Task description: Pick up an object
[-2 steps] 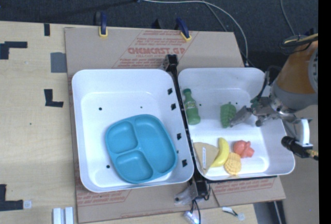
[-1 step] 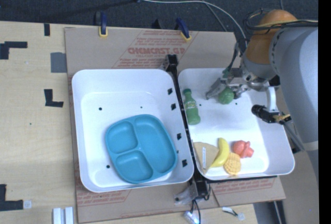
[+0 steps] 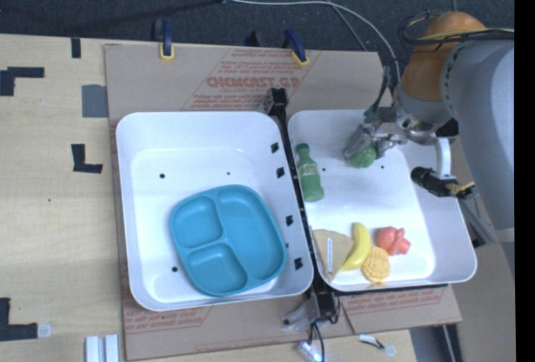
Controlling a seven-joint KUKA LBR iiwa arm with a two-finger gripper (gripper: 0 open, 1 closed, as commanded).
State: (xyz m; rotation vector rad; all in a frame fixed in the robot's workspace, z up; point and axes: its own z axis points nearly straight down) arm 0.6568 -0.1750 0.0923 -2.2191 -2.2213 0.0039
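Red printed lettering is seen on the brown cardboard sheet [image 3: 242,80] laid under the two white bins, along its far edge. The largest line appears to read "CHEMCAST GP", though the letters are faint and partly blurred. Smaller red print around it is too small to be read.

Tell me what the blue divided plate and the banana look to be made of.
Blue divided plate: likely moulded plastic, with uniform colour, rounded compartment ridges and a soft sheen. Banana: apparently a plastic toy, with flat, even yellow and a smooth surface; at this size real fruit cannot be ruled out.
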